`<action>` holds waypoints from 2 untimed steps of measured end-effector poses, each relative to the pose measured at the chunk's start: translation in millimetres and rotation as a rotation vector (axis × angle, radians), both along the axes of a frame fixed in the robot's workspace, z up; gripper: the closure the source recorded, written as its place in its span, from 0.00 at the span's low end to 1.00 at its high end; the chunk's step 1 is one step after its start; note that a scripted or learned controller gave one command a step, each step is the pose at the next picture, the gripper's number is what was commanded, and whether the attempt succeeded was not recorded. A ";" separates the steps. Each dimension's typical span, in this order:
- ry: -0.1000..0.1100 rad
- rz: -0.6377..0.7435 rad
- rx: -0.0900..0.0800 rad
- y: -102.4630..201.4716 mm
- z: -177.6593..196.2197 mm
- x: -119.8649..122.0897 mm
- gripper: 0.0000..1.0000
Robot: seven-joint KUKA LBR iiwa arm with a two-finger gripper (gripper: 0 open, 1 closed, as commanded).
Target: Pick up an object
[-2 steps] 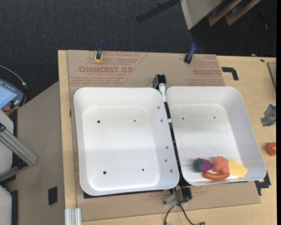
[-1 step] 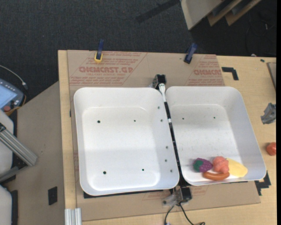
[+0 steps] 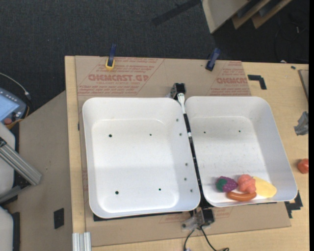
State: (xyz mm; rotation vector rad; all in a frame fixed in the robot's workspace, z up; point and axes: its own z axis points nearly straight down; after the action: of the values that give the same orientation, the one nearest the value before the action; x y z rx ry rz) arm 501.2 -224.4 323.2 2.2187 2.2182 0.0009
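Since the toy foods (image 3: pixel 244 188) huddle at five o'clock in the right bin (image 3: pixel 274 128), we'd pinch the light purple grapes (image 3: pixel 226 184); the gripper's state we cannot tell.

Dark carpet floor (image 3: pixel 73 24) behind brown bench (image 3: pixel 147 68); wooden furniture (image 3: pixel 245 14) top right.

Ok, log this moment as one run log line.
phase: before pick | right bin: purple toy, pink toy, yellow toy, orange sausage toy clustered at near edge | left bin: no objects
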 end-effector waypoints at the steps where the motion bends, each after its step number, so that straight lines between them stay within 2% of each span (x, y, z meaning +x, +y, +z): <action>1: -0.003 0.000 -0.003 -0.4 10.2 0.6 1.00; 2: -0.006 0.001 -0.005 -0.8 20.6 1.2 1.00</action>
State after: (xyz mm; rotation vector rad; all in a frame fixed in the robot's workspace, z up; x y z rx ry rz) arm 502.4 -225.2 343.8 2.2123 2.2133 0.0020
